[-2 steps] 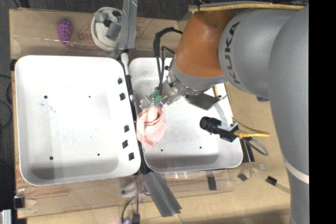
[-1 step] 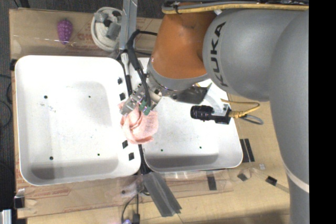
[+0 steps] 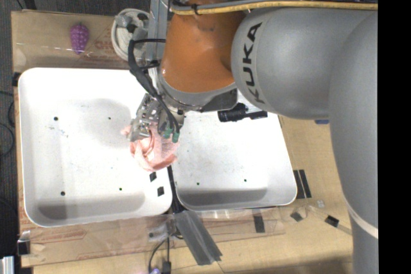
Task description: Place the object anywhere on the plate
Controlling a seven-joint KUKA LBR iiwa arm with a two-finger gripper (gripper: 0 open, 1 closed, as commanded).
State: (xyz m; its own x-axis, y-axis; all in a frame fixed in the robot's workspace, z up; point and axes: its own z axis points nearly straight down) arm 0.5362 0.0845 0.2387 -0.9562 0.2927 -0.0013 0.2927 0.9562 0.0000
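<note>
The grey arm with its orange band reaches from the right over two white bins, its gripper just above a pink object at the left bin's right edge, and a purple thing lies on the bench behind.

One fixed camera looks down at a slant from above the brown bench, close enough that two shallow white plastic bins nearly span its width.

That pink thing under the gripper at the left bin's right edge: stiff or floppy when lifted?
Probably floppy: the pink object looks crumpled and translucent, like thin film or soft plastic. Likely light, and unlikely to roll. It could snag or slip under the gripper.
</note>
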